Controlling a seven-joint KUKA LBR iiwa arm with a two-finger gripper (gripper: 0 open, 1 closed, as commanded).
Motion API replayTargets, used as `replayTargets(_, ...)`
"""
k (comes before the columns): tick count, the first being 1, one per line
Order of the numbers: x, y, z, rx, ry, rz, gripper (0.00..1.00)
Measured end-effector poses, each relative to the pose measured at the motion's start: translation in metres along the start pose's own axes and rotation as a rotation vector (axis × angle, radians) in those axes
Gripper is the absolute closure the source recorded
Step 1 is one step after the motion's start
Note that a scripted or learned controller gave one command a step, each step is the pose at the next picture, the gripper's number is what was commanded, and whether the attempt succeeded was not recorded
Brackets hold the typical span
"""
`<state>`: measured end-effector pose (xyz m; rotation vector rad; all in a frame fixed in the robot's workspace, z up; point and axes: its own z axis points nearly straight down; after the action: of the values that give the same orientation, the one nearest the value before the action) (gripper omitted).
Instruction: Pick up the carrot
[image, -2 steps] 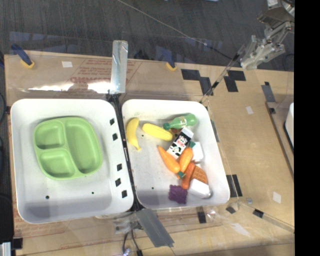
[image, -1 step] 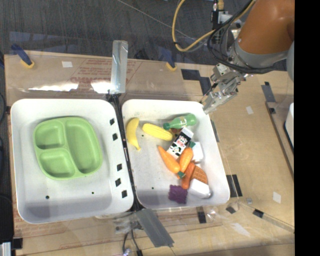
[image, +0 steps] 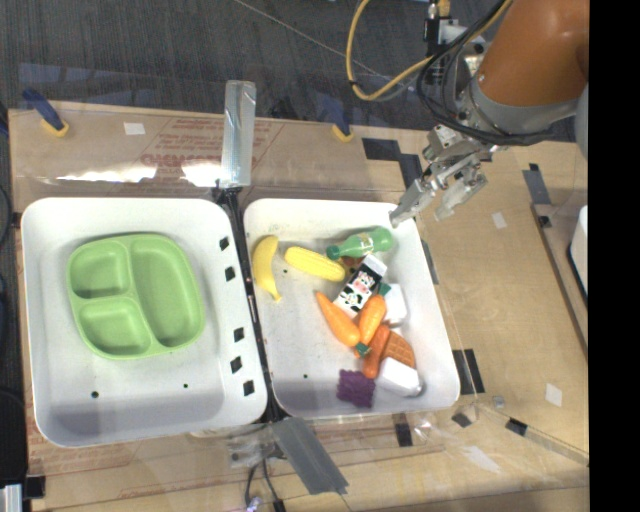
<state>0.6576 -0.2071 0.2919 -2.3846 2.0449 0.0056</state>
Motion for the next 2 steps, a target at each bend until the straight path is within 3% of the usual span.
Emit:
replayTargets(1,-0.026,0.061,0.096,-0.005,-0.004,-0.076,0.0)
replayTargets(2,-0.067,0.089,0.193,0.012,0.005,-0.245,0.0)
